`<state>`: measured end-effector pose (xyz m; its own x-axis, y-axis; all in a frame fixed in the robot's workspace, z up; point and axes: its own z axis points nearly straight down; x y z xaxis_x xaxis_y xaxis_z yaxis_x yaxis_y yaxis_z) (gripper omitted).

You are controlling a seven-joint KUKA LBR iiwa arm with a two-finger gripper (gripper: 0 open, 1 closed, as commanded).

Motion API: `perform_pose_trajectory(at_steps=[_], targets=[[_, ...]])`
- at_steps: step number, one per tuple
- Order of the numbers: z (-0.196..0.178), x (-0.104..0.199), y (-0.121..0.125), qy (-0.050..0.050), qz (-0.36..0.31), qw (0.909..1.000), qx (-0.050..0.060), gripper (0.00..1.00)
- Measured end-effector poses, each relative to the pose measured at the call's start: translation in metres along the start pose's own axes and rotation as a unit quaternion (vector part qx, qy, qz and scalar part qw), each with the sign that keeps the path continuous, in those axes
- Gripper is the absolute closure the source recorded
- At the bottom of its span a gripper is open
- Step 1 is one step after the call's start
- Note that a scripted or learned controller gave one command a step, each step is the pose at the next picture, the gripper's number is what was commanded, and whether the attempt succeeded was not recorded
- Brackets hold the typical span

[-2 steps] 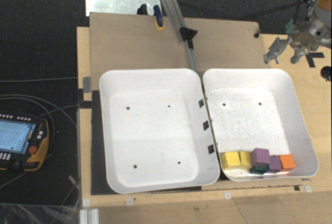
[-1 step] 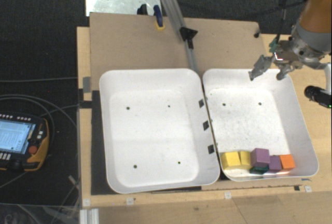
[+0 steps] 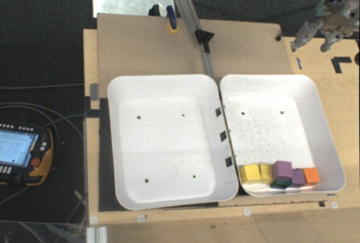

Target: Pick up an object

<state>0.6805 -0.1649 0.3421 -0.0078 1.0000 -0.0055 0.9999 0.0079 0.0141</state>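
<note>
Several blocks (image 3: 279, 174) (row along near wall)

Two bins sit side by side on the counter (image 3: 264, 50), the left bin (image 3: 163, 140) touching the right bin (image 3: 281, 135) along their shared edge. A cluster of blocks (image 3: 279, 174) lies packed together in the right bin along its near wall. The claw (image 3: 315, 38) hangs above the counter behind the right bin's far right corner, well apart from the blocks.
</note>
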Motion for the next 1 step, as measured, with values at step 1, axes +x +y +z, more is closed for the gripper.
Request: perform_pose_trajectory(at_steps=[1], targets=[[-0.0084, 0.0024, -0.0013, 0.0, -0.003, 1.0, 0.002, 1.0]])
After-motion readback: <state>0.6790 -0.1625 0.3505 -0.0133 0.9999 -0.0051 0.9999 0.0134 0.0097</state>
